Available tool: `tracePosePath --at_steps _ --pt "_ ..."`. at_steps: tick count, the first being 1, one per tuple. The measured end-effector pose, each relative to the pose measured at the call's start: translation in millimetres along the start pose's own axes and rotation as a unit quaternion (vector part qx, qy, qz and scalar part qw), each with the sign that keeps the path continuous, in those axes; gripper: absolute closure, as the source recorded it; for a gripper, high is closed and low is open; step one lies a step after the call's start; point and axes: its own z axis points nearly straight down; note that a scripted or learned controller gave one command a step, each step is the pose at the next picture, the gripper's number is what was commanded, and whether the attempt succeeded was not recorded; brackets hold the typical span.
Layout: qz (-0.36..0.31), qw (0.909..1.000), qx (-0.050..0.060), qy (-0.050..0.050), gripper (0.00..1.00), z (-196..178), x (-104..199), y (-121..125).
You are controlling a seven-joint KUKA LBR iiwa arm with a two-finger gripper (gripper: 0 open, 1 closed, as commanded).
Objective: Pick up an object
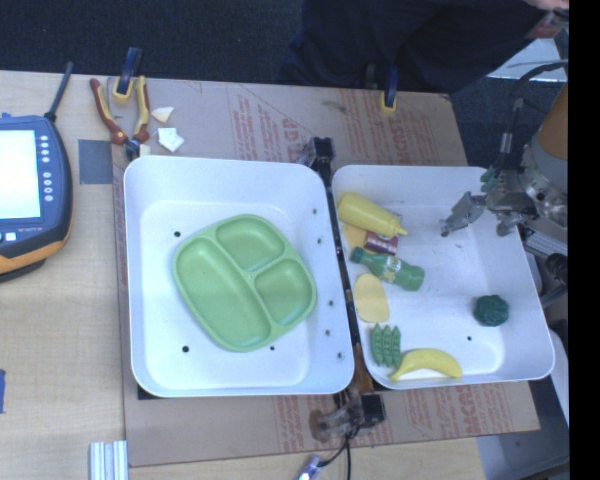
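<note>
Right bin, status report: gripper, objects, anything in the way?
Gripper open, above right bin, holding nothing. Yellow bottle, green bottle, banana untouched. Path clear.

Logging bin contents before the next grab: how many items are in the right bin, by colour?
Yellow: 3, mustard bottle, pale oval piece, banana
Green: 3, bottle, ridged piece, dark round lump
Total: 6
</note>
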Motion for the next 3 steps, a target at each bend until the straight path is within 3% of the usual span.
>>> tracePosePath --at_steps 1,2,3 --pt "-0.001 1.0000 0.001 0.000 0.00 86.3 48.3 31.4" --pt "-0.002 1.0000 0.001 0.000 0.00 101.4 89.4 -14.8" --pt "0.000 1.0000 0.001 0.000 0.00 106.9 88.3 63.4"
